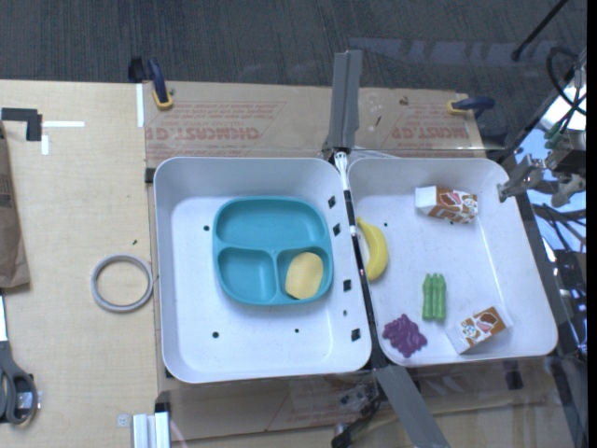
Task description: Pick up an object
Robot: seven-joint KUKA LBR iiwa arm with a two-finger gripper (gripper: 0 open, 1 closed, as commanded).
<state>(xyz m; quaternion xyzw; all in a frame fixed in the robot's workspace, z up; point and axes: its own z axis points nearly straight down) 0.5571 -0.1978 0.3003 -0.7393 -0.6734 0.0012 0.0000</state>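
Camera view, from my remote seat, gives me two white bins side by side: the left bin point(177, 278) holds a teal divided plate point(272, 248) with a yellow lump, maybe a lemon or potato point(304, 275), in its lower right compartment, and the right bin point(522, 278) holds the loose pieces any pick would go for. The gripper point(536, 177) sits at the right bin's upper right corner, over or just outside the rim, and I cannot tell how it stands because it is small and tangled in cables there. Going down in size, the plate is the worst target in my judgement: wide and shallow, likely to slip or tip its load. The banana point(373, 248) lies tight against the divider between the bins, so a descent there risks striking the wall. The carton near the top point(447, 203) is closest to the arm and lies flat; a closure across its long side could skid off. The second carton point(480, 329) sits by the lower right wall, again crowding the approach. The green bundle, asparagus or beans point(434, 296), stands in open floor, while the purple grapes point(405, 334) are low and lumpy and could squirt out of a pinch.
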